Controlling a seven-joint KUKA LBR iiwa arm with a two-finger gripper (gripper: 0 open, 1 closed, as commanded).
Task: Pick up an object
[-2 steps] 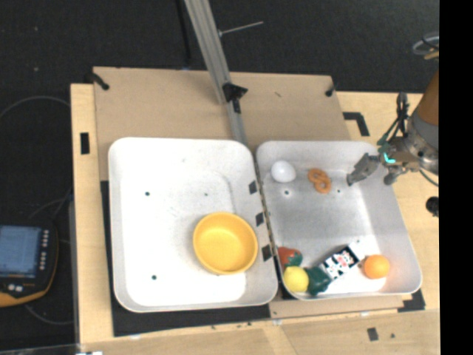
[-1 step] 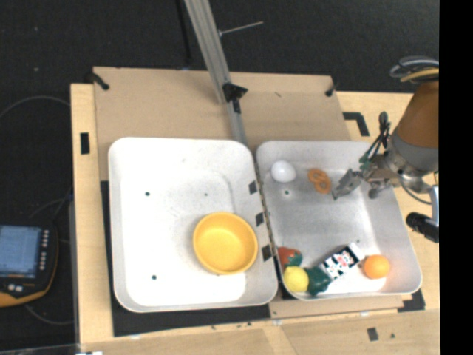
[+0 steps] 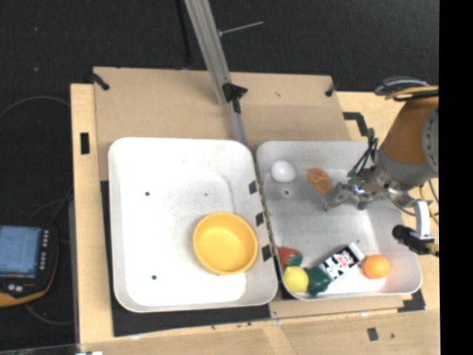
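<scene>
The gripper (image 3: pixel 341 196) hangs low in the right bin (image 3: pixel 310 154); whether it grips anything I cannot tell. The small orange piece (image 3: pixel 320 180) lies just beside it, so this looks like the approach; next comes centring over that 1 piece.

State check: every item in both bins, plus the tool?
yellow bowl: upright, left bin
white ball: right bin, resting free
orange piece: flat, beside tool
orange ball: near corner
black-and-white box: lying tilted
tool: low in right bin

bowl (image 3: pixel 225 242) yellow | ball (image 3: pixel 282 171) white | fruit (image 3: pixel 376 266) orange | bins (image 3: pixel 148 168) white
</scene>
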